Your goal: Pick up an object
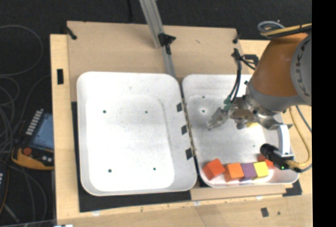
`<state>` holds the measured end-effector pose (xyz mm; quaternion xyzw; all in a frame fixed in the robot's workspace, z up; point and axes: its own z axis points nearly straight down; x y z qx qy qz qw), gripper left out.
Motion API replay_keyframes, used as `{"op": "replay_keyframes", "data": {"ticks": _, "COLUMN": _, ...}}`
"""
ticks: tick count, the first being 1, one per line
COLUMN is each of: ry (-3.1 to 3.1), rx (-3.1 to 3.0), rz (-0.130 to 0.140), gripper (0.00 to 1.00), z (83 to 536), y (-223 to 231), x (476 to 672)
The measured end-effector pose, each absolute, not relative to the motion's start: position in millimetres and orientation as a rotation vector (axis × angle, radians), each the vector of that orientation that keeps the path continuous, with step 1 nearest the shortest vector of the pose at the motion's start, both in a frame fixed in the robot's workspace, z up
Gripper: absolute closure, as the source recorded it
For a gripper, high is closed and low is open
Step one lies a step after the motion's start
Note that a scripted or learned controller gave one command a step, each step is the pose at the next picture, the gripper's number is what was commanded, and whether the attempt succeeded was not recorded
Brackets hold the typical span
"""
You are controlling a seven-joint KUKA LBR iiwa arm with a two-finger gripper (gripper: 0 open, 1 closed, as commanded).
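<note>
Right bin (210,89), gripper (217,117) jaws apart, empty

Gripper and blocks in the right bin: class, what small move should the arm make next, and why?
Probably shift the gripper toward the bin's near edge, then lower over the red-orange block. The gripper hangs above bare floor of the right bin, holding nothing, while the blocks sit in a row along the near wall; that block is at the row's open end.
</note>
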<state>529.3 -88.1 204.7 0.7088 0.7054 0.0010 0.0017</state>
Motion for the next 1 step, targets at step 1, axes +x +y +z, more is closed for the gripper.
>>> {"op": "replay_keyframes", "data": {"ticks": 1, "ry": 2.215, "rx": 2.224, "rz": -0.005, "gripper": 0.00, "z": 178.2, "y": -164.2, "x": 560.6}}
